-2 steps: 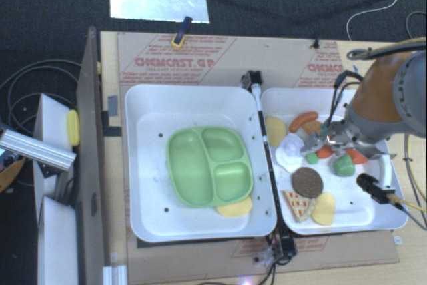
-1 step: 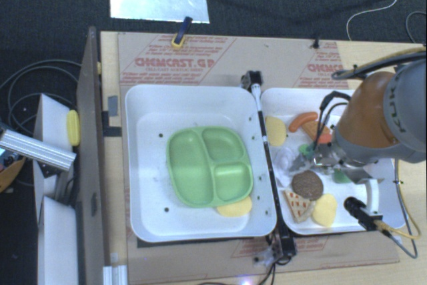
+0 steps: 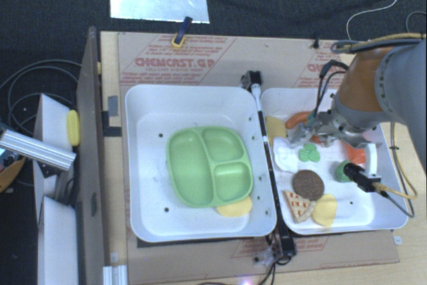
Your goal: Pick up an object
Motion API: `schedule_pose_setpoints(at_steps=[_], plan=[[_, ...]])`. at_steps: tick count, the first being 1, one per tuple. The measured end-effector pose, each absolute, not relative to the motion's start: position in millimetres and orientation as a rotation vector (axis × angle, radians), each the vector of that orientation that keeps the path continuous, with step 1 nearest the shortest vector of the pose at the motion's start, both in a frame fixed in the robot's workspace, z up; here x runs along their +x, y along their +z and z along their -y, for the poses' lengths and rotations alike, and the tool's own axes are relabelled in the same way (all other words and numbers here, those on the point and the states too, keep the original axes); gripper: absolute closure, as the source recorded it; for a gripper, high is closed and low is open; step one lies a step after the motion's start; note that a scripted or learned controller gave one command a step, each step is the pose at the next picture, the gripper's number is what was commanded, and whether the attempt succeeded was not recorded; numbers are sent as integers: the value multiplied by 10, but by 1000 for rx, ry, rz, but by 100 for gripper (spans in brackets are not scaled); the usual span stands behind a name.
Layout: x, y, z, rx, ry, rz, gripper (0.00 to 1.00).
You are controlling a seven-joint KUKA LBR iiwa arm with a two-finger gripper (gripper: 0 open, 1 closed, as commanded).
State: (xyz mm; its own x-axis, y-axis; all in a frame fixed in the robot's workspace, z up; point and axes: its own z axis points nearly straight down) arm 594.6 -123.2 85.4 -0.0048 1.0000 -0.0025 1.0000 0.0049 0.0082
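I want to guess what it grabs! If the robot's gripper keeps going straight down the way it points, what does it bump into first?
Probably the small green toy, which lies right under the gripper in the right bin. Depth is hard to judge, so it might touch the white piece beside it instead.

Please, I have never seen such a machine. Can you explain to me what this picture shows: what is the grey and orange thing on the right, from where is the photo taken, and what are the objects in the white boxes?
One camera looks down at a slant on a bench with two shallow white plastic bins. The grey and orange thing is a robot arm reaching in from the right; its gripper hangs low over the right bin. Whether it holds anything, I cannot tell.

The left bin holds a green divided plastic tray with a pale yellow flat piece at its edge. The right bin holds small toy foods: a brown round patty, a pizza-like wedge, a green leafy piece, orange pieces and pale yellow ones.
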Motion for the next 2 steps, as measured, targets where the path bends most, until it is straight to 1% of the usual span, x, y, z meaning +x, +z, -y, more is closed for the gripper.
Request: schedule_pose_setpoints(at_steps=[1,2], plan=[[5925,956,1226,2214,5,-2224,100],[5924,951,1225,2214,5,-2224,0]])
